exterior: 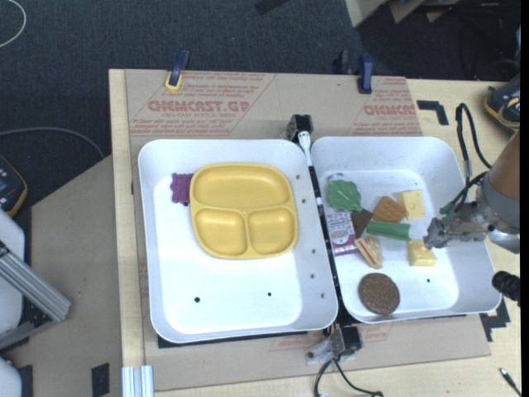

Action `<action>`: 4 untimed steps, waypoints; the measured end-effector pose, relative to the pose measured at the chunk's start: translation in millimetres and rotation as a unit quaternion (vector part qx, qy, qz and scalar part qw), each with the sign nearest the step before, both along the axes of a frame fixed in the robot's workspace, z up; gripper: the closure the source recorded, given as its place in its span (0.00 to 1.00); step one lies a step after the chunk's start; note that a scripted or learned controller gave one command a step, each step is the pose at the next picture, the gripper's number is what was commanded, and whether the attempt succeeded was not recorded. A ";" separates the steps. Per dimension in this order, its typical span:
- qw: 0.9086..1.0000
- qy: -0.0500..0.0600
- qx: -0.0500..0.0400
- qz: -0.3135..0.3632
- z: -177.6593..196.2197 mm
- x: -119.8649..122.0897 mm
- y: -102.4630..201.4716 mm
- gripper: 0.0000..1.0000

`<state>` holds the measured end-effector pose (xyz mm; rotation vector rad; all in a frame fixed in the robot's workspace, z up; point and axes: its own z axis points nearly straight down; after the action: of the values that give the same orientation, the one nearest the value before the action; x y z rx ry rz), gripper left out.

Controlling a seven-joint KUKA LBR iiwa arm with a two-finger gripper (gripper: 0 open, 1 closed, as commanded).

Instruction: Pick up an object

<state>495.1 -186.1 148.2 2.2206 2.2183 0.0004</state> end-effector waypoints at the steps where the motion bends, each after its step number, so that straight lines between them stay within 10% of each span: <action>1: 1.000 -0.001 0.000 0.001 41.9 -0.1 2.4 1.00; 2: 1.000 -0.002 -0.001 0.001 78.6 1.0 2.1 1.00; 4: 1.000 -0.001 0.000 0.002 77.0 52.3 102.8 1.00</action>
<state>547.3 -83.3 225.2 2.2153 2.2234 0.0026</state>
